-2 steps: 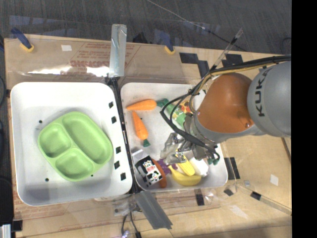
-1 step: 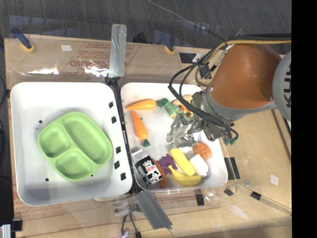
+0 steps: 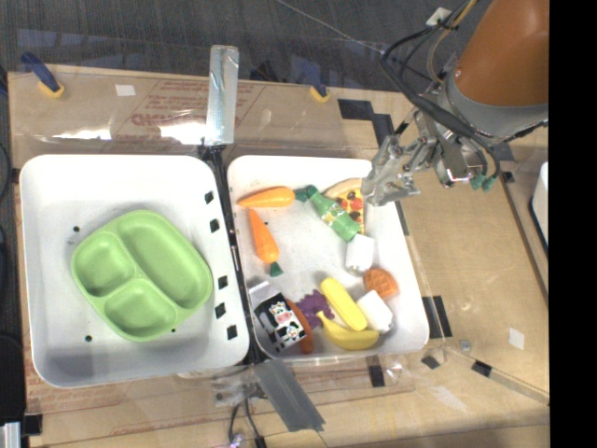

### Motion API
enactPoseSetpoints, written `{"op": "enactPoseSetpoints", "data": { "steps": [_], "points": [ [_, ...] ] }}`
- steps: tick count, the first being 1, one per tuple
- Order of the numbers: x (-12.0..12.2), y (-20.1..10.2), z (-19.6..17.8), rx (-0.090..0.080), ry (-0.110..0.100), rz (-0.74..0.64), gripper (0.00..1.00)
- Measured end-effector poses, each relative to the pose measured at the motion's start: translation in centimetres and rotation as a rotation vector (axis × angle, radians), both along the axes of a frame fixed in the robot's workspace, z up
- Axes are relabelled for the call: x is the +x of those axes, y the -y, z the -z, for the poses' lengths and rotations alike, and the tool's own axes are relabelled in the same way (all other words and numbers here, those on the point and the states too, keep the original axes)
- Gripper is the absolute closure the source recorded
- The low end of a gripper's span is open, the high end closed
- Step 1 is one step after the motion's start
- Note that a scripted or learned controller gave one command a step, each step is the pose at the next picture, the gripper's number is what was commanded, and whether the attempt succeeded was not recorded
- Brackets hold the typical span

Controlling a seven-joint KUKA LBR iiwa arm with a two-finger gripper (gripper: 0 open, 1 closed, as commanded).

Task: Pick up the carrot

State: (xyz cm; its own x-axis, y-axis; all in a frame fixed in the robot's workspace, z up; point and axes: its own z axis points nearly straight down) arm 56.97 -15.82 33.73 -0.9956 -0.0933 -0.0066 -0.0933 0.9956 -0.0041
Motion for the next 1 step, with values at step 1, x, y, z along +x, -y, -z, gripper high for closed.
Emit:
{"op": "enactPoseSetpoints", "data": {
  "steps": [1],
  "points": [
    [7.9, 3.99, 1.06, 0.002, -0.005, -0.211, 1.0]
  ]
}}
